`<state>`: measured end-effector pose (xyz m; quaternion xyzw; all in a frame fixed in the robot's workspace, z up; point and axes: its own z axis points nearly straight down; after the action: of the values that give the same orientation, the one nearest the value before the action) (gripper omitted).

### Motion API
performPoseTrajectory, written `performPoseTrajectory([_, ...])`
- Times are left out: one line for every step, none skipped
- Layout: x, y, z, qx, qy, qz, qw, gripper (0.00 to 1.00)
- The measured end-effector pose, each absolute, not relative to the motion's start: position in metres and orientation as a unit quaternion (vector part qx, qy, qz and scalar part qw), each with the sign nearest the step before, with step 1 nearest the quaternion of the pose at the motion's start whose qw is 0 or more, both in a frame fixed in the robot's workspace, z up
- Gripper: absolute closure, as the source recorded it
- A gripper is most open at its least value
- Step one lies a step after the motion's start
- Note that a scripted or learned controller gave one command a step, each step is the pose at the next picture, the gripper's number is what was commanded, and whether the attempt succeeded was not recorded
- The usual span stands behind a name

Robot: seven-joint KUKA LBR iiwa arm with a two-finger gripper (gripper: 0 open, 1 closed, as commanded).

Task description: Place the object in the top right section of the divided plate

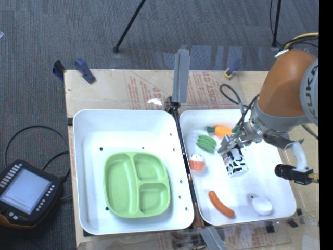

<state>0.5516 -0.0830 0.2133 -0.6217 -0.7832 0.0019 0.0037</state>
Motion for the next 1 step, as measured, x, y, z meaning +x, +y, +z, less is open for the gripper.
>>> performPoseTrajectory([0.4786, -0.0645, 0.1820, -0.701, -0.713, 0.0047, 0.006, 1.00])
